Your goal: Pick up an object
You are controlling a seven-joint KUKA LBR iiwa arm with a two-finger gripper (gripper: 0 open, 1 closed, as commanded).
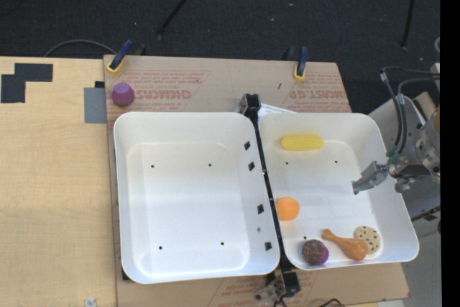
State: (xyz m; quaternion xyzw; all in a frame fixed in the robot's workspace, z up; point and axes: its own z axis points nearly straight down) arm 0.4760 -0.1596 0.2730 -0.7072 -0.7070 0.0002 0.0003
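Observation:
My gripper [361,184] hangs over the right side of the right bin [381,127], reaching in from the right edge, with nothing seen in it. Inside that bin lie a yellow corn-shaped piece [302,143] at the back, an orange ball [287,208] near the divider, and at the front a dark purple ball [314,251], an orange drumstick [344,244] and a speckled cookie [367,237]. The gripper is above and to the right of the front group, apart from all of them.
The left bin [129,176] sits beside the right one, joined by a black divider strip [260,183]. A purple object [123,93] rests on the cardboard behind the left bin. Two clamps [300,62] hold the cardboard's back edge.

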